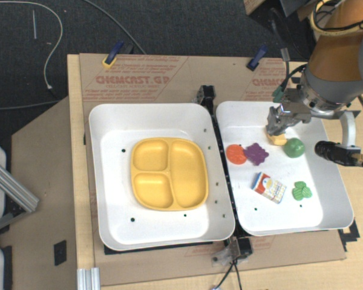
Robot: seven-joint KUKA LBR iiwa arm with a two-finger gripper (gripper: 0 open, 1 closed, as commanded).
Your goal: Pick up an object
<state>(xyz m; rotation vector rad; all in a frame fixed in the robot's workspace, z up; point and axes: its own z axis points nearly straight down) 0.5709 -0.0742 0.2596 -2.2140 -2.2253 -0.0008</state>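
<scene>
My gripper [279, 128] hangs low over the far part of the right bin [327, 213], directly above a pale yellow object [280, 140] that peeks out beneath it. A green ball [294, 148] lies just to its right. In front of the gripper sit an orange-red round piece [236, 154] and a purple star-shaped piece [256, 154]. Nearer the front lie a small white carton with red and blue print [268, 187] and a green leafy piece [301, 191].
The left bin [109, 162] holds a yellow divided plate [169, 174]. The grey arm with its orange band [342, 35] fills the upper right. A black cylinder [336, 153] juts in over the right bin's right edge. Clamps sit at the board's far edge.
</scene>
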